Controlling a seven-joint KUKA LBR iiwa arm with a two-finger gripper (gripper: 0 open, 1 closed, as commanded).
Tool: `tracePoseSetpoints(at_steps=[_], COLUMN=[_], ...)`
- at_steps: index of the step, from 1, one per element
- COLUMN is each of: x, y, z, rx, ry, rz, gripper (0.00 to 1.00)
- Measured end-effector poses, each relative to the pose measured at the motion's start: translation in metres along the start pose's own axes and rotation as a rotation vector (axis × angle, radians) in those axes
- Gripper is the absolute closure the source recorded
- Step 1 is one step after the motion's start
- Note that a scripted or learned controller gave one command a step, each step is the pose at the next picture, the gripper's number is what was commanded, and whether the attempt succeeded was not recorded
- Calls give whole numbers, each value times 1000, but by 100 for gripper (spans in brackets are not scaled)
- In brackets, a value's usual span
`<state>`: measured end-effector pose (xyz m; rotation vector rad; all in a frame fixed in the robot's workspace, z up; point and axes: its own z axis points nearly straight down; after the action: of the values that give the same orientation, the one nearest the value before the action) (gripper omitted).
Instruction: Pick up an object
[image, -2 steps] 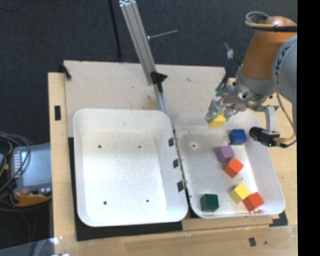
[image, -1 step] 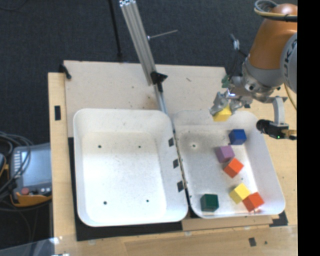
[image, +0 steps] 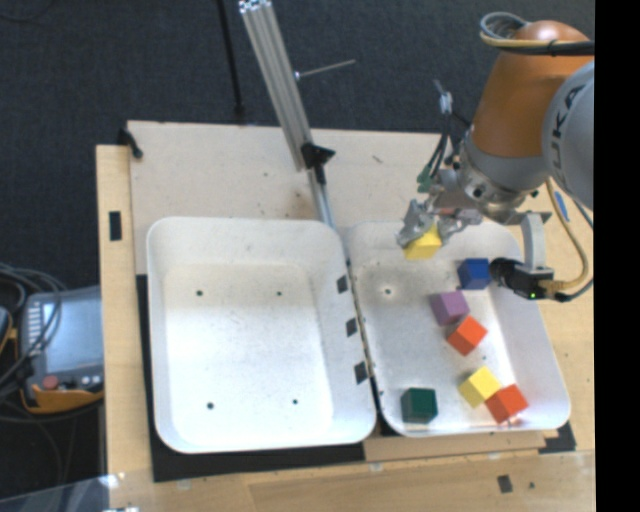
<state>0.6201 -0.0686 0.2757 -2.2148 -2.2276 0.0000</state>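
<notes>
- The gripper (image: 424, 232) hung over the far end of the right bin (image: 400, 325), its fingers closed on a yellow block (image: 423, 245) that showed between and just below them.
- The yellow block sat clear of the other blocks, near the bin's far rim and towards its left side.
- The grey arm (image: 575, 110) reached in from the right, its orange band (image: 520, 85) above the wrist, with cables running down beside the wrist.
- A blue block (image: 473, 273) lay just right of the gripper, near the bin's far right corner, beside a black fitting (image: 520, 277) with a small green light.
- A purple block (image: 449, 306) lay nearer the middle of the bin, with an orange block (image: 466, 335) touching or almost touching its near right side.
- A second yellow cube (image: 480, 384) and a second orange cube (image: 507, 401) sat together by the near right corner; whether they touched could not be told.
- A dark green block (image: 419, 404) sat apart at the near left corner of the right bin.
- The left bin (image: 250, 335) stood side by side with the right one, their rims meeting along the centre of the bench (image: 220, 165).
- A slanted metal rail (image: 285, 95) ran down from the top of the frame to the bench, ending just behind where the bins met.
- A handheld control unit (image: 62, 345) with cables lay on the dark floor left of the bench.
</notes>
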Motion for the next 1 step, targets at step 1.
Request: tracePoseSetpoints(at_steps=[1], x=[35], y=[-22], z=[4], rx=[1], ry=[0], rz=[0], gripper=[100])
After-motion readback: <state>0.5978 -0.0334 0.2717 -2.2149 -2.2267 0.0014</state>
